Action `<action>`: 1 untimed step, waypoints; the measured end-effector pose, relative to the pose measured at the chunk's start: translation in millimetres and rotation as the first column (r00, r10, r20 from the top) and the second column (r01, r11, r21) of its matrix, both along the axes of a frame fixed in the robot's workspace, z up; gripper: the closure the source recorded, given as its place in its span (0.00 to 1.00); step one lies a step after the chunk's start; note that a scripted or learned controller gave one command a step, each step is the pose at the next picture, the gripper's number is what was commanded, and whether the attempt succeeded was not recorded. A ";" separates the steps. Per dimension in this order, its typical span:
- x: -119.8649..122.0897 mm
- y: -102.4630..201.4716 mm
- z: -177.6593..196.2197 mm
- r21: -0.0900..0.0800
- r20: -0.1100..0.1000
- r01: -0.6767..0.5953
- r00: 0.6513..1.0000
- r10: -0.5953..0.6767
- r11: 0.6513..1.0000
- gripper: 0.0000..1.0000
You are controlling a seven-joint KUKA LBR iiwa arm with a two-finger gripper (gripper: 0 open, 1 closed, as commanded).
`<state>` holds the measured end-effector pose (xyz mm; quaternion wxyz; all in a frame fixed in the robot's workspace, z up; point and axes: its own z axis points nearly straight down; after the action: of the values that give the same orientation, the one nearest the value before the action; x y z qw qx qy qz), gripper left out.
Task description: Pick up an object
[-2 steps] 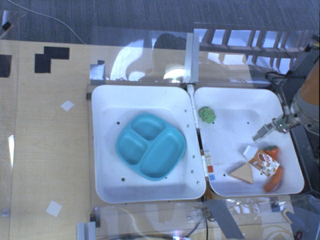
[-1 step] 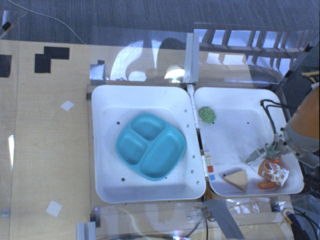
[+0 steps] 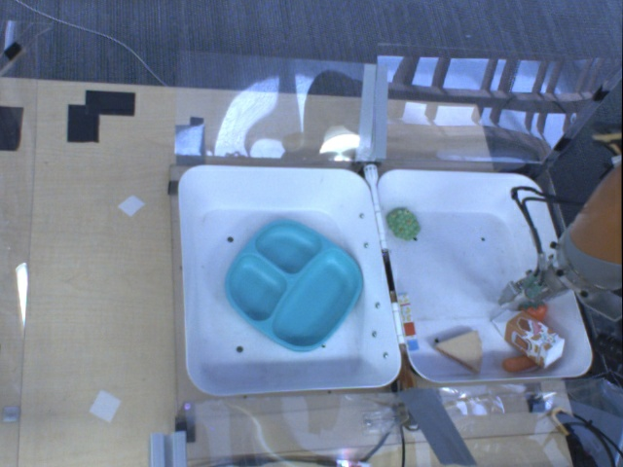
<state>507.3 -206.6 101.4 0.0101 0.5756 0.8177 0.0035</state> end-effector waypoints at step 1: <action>118.9 2.5 -13.8 0.004 -0.012 -0.062 0.998 0.062 0.998 1.00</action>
<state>626.1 -204.2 87.7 0.0039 0.5498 0.8353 0.0016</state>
